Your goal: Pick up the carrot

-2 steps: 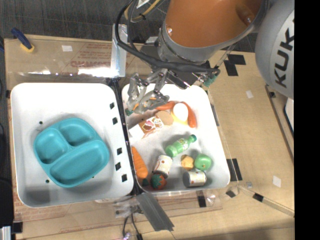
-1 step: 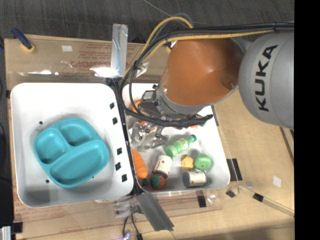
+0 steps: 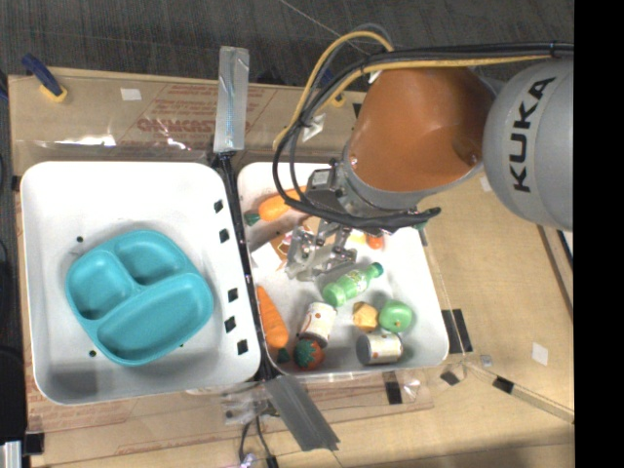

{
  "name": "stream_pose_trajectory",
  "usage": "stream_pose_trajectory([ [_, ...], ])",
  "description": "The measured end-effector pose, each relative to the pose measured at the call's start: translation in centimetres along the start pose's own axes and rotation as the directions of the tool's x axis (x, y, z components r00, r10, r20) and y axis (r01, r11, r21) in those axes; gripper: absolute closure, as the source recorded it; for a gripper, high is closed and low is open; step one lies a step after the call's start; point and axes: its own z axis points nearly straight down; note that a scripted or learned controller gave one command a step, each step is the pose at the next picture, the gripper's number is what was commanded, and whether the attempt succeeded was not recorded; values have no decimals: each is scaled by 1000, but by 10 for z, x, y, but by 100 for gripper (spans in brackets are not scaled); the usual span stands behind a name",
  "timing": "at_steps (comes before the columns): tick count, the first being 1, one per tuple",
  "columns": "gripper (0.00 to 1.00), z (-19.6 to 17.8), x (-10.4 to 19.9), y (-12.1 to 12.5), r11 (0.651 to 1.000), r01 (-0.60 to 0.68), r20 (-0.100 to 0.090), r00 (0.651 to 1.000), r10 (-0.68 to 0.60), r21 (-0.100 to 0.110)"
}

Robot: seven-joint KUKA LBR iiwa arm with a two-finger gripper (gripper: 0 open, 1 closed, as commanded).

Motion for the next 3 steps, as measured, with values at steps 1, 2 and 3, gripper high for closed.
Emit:
stream_pose_trajectory([
  [1,100,-54,-85,-59,996,-91,4,996,91,6],
  [2,100,-22,-30,37,976,-219,2,976,219,3],
  [3,100,-8,-91,69,1000,-17,0,1000,17,0],
])
